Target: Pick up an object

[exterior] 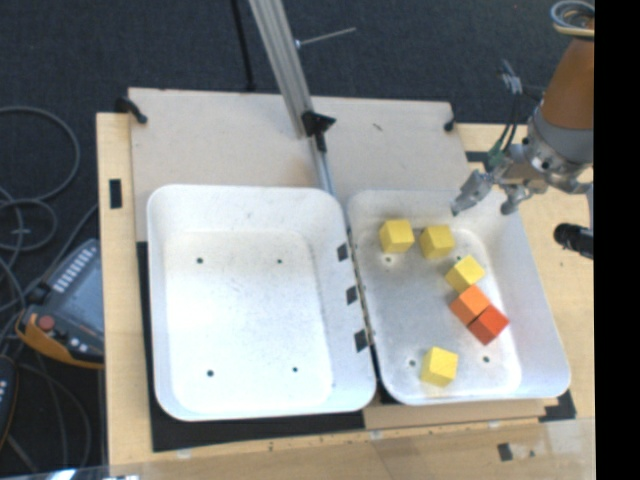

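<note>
Nearest the camera in the right bin (540, 368) is a lone yellow cube (439, 365), then an orange block (478, 314) touching another yellow cube (465, 271), then two more yellow ones (397, 235) at the back. The gripper (489, 196) hangs over the far rim, jaws apart, nothing in them. Looks like the approach stage; next it needs to choose a block and drop onto it.

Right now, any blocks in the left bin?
No: the left bin holds no blocks; the yellow blocks and orange blocks all lie in the right bin.
</note>
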Motion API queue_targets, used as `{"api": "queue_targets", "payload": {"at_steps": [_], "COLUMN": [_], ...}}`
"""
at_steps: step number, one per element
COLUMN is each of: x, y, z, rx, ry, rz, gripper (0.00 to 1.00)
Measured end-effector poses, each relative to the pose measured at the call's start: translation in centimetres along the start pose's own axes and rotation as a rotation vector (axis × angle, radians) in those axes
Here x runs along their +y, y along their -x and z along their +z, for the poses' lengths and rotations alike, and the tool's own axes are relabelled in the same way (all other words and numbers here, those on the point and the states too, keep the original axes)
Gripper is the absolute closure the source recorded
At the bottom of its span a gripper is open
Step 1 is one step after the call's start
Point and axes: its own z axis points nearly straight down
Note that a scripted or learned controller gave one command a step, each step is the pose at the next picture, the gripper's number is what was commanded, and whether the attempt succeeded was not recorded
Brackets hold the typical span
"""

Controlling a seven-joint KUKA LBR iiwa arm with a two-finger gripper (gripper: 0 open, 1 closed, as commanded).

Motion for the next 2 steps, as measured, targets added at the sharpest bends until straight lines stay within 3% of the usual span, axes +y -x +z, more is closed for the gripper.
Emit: {"api": "queue_targets", "payload": {"at_steps": [1,2], "x": [0.4,0.6], "y": [-2.2,-2.0], "z": [12.0,10.4], "rx": [0.001,0.0], "ry": [0.001,0.007], "rz": [0.007,0.006], "gripper": [0.0,1.0]}}
